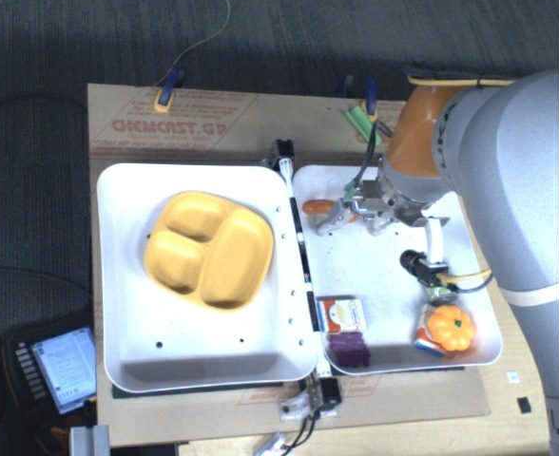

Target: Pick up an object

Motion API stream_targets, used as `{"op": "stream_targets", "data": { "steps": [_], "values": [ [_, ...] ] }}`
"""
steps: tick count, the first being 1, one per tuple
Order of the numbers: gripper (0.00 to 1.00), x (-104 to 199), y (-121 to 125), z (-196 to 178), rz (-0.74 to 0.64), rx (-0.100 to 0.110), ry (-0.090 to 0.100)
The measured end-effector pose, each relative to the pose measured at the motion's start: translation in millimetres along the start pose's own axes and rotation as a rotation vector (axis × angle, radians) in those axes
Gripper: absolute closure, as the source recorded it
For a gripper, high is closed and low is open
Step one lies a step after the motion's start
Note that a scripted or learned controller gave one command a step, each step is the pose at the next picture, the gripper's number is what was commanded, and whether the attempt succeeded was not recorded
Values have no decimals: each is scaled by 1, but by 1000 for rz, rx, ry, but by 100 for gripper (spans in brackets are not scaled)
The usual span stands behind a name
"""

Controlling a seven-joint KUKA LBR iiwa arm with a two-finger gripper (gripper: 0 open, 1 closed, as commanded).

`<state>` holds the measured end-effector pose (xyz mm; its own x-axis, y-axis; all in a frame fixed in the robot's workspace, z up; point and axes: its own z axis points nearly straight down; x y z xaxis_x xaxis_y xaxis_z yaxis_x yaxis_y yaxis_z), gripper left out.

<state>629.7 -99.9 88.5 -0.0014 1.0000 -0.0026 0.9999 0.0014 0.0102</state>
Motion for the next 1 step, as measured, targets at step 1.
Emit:
{"op": "stream_targets", "data": {
  "steps": [1],
  "values": [
    [100,-1,1,-12,-1,-3,-3]
  ]
}}
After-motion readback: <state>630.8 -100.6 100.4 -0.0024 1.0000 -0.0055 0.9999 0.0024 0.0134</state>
